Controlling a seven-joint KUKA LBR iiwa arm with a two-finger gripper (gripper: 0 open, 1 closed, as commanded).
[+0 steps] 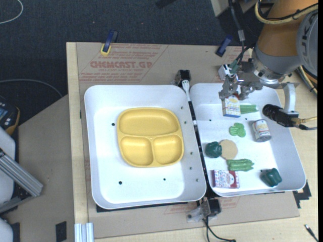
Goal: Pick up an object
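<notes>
My gripper (232, 96) hangs over the far part of the right bin (287, 150). A small white carton with blue and yellow print (232, 107) stands upright with its top between the fingers, which are shut on it. Beside the carton lies a light green bar (249, 108). Also in this bin are a green leafy piece (237, 130), a small silver can (261, 130), a dark green round piece (213, 149), a tan disc (229, 147), a green pickle-shaped piece (239, 164), a red and white packet (225, 178) and a dark green lump (271, 177).
The left bin (98, 150) holds a yellow divided plate (150, 136). A black cylinder (276, 114) sticks out from the arm above the right bin's far right side. Clamps sit along the divider (192, 120) between the bins.
</notes>
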